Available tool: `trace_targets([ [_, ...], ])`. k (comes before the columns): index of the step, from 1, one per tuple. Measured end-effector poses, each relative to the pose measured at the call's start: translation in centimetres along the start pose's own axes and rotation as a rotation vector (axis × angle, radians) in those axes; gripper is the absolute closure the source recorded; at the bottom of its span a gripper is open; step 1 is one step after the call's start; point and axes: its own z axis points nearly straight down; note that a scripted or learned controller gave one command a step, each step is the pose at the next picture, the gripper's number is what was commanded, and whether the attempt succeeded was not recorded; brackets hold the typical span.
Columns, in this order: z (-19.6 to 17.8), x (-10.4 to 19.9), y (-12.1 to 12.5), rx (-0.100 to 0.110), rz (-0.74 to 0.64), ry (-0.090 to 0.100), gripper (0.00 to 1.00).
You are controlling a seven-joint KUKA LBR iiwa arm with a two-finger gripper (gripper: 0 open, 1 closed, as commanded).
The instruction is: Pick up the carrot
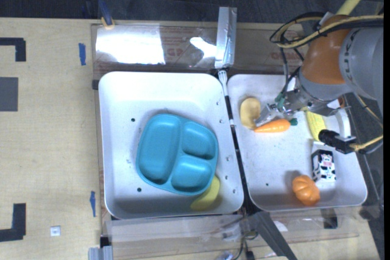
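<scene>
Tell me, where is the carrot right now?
The carrot lies in the right-hand bin, near its upper left, just below a pale yellow item and right at the gripper.

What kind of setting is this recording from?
Most likely a robotics lab's pick-and-place bench, not a kitchen. Two white bins sit on a taped plywood bench, the food is toy-like, such as the carrot and a blue divided plate, and a cabled arm reaches in.

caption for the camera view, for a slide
Gripper poised at the carrot in the right bin; blue divided plate sits in the left bin.
</scene>
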Motion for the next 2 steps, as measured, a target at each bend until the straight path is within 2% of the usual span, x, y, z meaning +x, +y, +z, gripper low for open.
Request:
trace_targets([
  [1, -9.9, 0.2, -2.8, -0.008, -0.169, -0.005, 0.00],
  [2, -0.1, 0.0, 1.8, -0.007, -0.209, -0.005, 0.00],
])
